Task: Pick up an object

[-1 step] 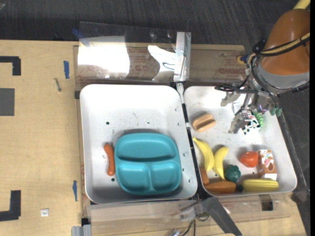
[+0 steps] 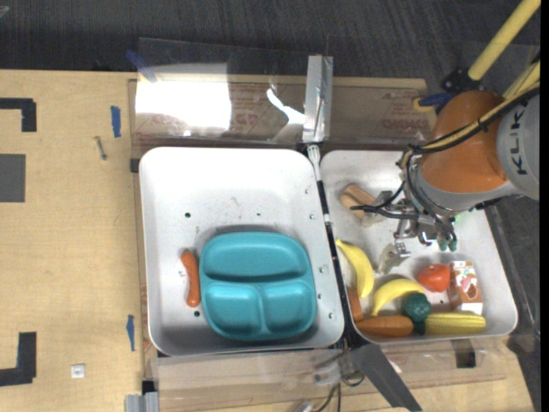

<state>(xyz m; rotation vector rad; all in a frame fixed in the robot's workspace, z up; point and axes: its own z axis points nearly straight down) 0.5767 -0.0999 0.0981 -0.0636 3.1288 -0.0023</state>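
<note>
The two-finger gripper [image 2: 401, 249] hangs over the middle of the right white bin [image 2: 502, 269], its grip state indeterminable from this angle. Just below it lie two yellow plastic bananas [image 2: 360, 266], with an orange toy carrot [image 2: 383, 325], a green ball-shaped item [image 2: 417, 308] and a yellow corn cob [image 2: 455, 322] near the front wall. The left white bin [image 2: 171, 178] bears a teal compartment tray [image 2: 256, 286] beside an orange sausage-shaped toy [image 2: 192, 279].
</note>
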